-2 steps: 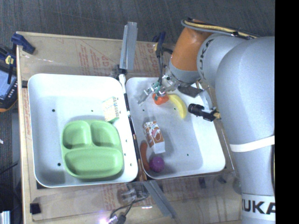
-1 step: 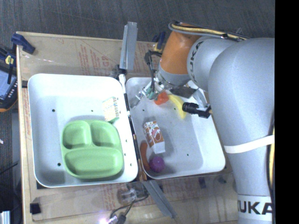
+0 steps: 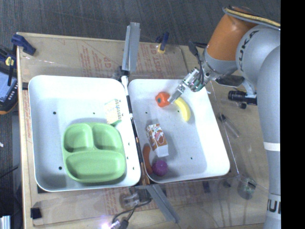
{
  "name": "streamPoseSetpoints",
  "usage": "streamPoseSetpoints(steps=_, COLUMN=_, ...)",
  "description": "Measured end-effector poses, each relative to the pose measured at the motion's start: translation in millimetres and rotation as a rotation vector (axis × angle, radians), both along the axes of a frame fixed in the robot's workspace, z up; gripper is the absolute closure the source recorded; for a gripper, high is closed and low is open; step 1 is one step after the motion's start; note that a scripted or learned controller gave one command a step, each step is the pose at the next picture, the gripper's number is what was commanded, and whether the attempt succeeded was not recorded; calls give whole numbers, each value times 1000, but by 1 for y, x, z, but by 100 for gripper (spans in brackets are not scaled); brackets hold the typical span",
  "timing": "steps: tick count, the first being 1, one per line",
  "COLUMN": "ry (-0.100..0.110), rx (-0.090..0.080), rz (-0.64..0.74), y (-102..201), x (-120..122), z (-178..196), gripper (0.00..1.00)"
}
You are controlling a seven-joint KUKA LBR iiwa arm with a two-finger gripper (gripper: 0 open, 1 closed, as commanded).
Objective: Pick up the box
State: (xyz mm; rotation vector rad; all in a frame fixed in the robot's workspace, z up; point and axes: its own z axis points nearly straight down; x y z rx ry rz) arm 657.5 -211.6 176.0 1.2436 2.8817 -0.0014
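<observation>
A wooden tabletop (image 3: 71, 56) carries two shallow white bins side by side, seen from above at a slant.

Far to the left of the jaws, the left bin (image 3: 43, 94) holds a green divided tray (image 3: 94, 152) and, leaning at the bin's right wall, a small pale carton (image 3: 113, 111).

Closer in, the right bin (image 3: 214, 147) holds the rest. The box (image 3: 157, 139), a small brown and white carton with a printed face, lies flat near the bin's middle, below and to the left of the jaws and well apart from them. Just below the box sit a purple round thing (image 3: 159, 167) and a reddish long thing (image 3: 147, 157), nearly touching its lower end.

An orange round thing (image 3: 162, 99) lies just left of the jaws (image 3: 177, 97), and a yellow banana (image 3: 184, 110) just below them. The jaws hang low over the bin's upper part between these two; whether they are open or closed cannot be told, and nothing is seen held in them.

The likely trouble: the jaws are beside the orange thing and the banana, not the box, so closing here would catch the wrong thing or nothing. Over the box, its flat lie and crowding neighbours could let a finger land on the purple thing or push the box aside.
</observation>
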Motion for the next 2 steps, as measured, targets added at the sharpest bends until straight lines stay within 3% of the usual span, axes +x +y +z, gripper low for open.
streamPoseSetpoints(steps=1, ry=5, rx=2, rz=95, y=58, x=-56, z=-51, gripper=0)
streamPoseSetpoints(steps=2, ry=1, rx=0, rz=30, y=13, x=-19, z=-33, gripper=0)
